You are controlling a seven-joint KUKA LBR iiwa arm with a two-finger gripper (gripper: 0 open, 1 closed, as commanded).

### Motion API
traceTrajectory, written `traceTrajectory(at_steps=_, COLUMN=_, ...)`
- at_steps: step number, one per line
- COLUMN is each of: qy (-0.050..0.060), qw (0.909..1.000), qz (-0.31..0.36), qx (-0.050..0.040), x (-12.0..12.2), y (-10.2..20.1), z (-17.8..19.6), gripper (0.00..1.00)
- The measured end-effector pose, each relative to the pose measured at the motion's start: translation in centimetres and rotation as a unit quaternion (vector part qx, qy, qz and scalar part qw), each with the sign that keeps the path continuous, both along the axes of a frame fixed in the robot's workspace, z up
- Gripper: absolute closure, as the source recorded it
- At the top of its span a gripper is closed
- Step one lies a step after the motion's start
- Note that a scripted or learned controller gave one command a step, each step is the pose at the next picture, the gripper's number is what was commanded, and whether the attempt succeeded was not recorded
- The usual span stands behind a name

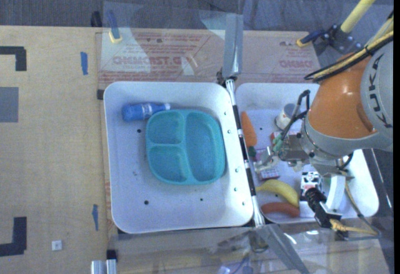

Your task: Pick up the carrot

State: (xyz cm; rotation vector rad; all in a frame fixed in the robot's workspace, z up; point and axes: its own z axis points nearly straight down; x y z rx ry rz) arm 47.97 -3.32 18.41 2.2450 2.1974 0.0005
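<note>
Camera view: carrot (248, 128) lies along right bin's (369, 197) left wall, gripper (273, 157) just beside it, banana (281, 189) near; jaw state cannot be told.

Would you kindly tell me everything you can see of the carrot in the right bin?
The carrot is a small orange piece, smooth and tapered, lying flat in the right bin close along its left wall, its length running up and down the view. It looks whole. The gripper hangs just below and right of it, near its lower end; whether they touch cannot be told.
</note>
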Motion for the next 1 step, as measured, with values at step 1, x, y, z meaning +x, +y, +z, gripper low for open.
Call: traceTrajectory(at_steps=1, qy=0.0, qw=0.9951, qz=0.099, qx=0.0004, x=-0.01, y=3.84, z=0.01, gripper=0.0)
